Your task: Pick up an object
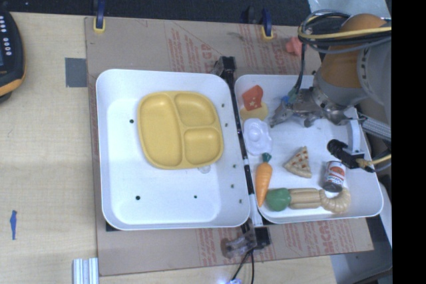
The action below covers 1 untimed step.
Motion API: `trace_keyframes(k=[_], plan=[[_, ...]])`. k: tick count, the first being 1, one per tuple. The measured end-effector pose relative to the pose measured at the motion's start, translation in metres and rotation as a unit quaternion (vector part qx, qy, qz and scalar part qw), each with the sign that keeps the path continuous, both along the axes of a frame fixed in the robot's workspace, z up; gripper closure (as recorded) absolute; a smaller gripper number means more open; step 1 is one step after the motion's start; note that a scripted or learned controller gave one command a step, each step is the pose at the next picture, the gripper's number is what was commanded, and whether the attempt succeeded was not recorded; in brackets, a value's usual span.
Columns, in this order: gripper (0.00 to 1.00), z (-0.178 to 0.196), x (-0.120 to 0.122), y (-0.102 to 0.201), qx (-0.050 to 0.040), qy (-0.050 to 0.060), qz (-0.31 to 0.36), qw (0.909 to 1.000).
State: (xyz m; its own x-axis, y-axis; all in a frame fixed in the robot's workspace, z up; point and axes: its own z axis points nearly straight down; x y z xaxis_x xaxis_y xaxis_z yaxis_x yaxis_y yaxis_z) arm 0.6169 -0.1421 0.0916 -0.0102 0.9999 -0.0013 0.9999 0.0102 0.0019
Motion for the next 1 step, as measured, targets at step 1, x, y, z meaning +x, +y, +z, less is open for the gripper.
trace_keyframes(k=[1], plan=[[0.00,0.0337,-0.0440,-0.0499,0.0004,0.003,-0.006,1.0000]])
